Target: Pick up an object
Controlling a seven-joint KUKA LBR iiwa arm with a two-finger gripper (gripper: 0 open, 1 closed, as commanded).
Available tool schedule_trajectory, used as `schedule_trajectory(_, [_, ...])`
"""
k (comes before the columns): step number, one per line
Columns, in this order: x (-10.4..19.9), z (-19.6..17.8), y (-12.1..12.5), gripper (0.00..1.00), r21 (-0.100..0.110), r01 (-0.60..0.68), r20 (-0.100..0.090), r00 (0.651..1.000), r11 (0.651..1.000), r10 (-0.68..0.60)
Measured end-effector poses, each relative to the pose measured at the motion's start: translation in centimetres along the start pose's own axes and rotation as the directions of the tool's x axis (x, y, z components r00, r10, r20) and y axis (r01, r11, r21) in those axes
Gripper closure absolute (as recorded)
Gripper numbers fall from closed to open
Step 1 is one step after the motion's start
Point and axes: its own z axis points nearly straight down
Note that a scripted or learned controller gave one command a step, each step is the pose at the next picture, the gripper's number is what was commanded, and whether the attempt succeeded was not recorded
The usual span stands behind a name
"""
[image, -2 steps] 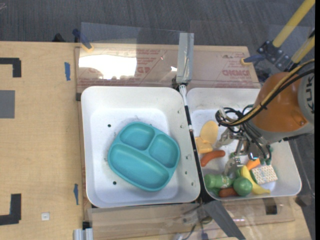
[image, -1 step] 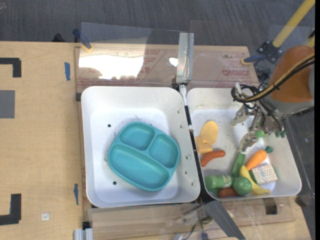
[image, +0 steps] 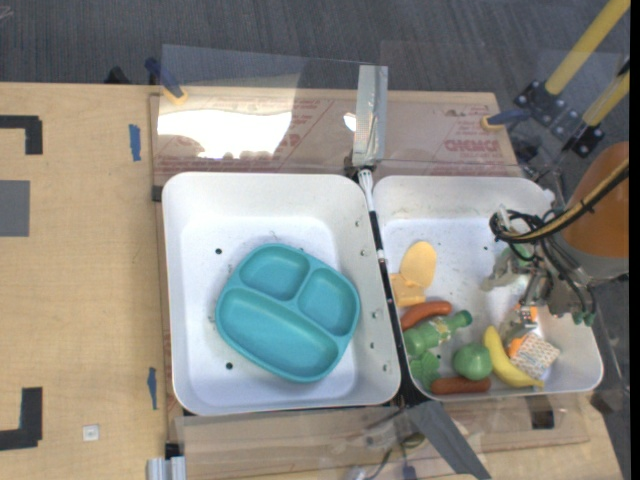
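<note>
White plastic makes up the 2 shallow bins you see side by side on the bench, the left bin [image: 190,228] and the right bin [image: 450,218], meeting along a dark seam down the middle. In the left bin lies a teal divided plate [image: 288,312] with 3 compartments, sitting flat near the centre. Your toys are all in the right bin, mostly gathered toward its near edge: a yellow piece [image: 417,264] by the seam, a red sausage [image: 427,313] just below it, a green broccoli piece [image: 428,336] next to that, a round green fruit [image: 472,361], a banana [image: 504,360] curving along the near right side, and a small orange and white packet [image: 531,351] touching the banana's outer side. A second red piece [image: 458,386] lies against the near wall. The gripper [image: 531,290] hangs low over the right half of that bin, just above the packet and banana, with cables bunched around the wrist. From this angle you cannot tell how the pincer is set, and nothing visibly sits in it.
</note>
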Motion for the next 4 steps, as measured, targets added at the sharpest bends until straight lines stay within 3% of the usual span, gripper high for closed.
schedule_trajectory(1, [-10.2,0.3,-2.2,0.00,-0.001,-0.050,-0.001,0.999,0.999,0.050])
schedule_trajectory(2, [-3.0,0.1,-2.8,0.00,-0.001,-0.109,-0.001,0.994,0.994,0.109])
schedule_trajectory(3, [-3.5,-1.3,-2.8,1.00,0.002,-0.108,0.017,0.994,0.994,0.108])
schedule_trajectory(4, [4.4,-0.1,-3.4,1.00,0.001,-0.163,0.002,0.987,0.987,0.163])
